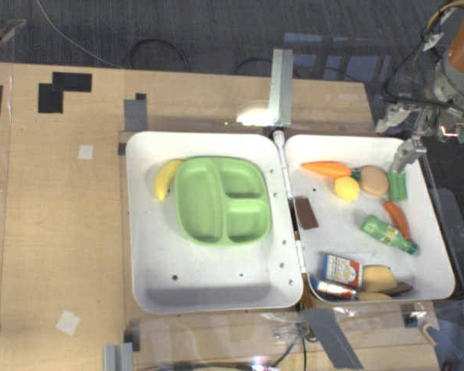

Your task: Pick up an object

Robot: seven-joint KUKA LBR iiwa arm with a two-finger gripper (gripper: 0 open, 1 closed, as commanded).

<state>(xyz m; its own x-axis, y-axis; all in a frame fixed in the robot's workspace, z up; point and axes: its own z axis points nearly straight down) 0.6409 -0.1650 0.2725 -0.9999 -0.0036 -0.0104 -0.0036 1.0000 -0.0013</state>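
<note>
Just beneath the pincer lies a green block.

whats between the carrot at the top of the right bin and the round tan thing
A yellow lemon sits between the carrot and the round tan thing, slightly below their line, as the camera view shows.

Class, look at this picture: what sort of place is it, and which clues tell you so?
Probably a robotics lab test bench, not a kitchen: a robot arm reaches over two white bins, the food such as the banana and carrot looks like toys, and cables trail behind.
</note>
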